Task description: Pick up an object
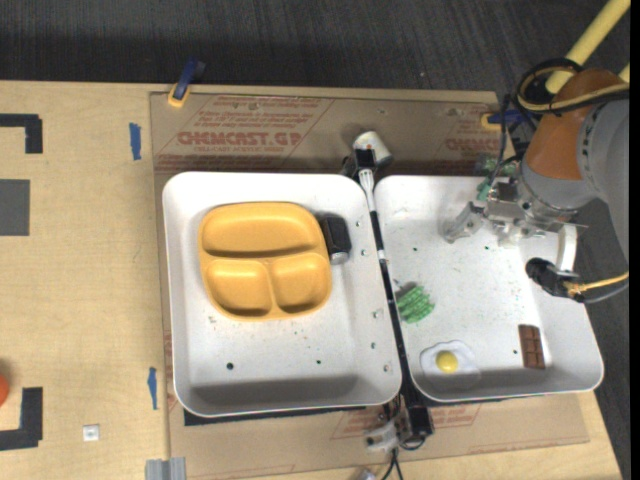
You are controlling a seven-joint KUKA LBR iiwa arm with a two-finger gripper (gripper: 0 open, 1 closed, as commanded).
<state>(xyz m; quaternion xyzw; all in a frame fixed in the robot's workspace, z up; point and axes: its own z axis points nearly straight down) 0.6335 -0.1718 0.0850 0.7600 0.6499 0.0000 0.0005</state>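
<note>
Camera view, right white bin (570, 298): green leafy toy (414, 303) by left wall; fried-egg toy (446, 360) and brown chocolate bar (531, 346) near front. Gripper (490, 224) over the bin's back, nothing visibly held; finger spread cannot be told. Left white bin (190, 298): yellow three-compartment plastic tray (265, 258).

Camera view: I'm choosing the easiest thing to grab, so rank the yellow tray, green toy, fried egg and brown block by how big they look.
1. Yellow tray, by far the largest.
2. Fried egg and green toy look alike; I won't rank them.
3. Brown block, smallest.
</note>
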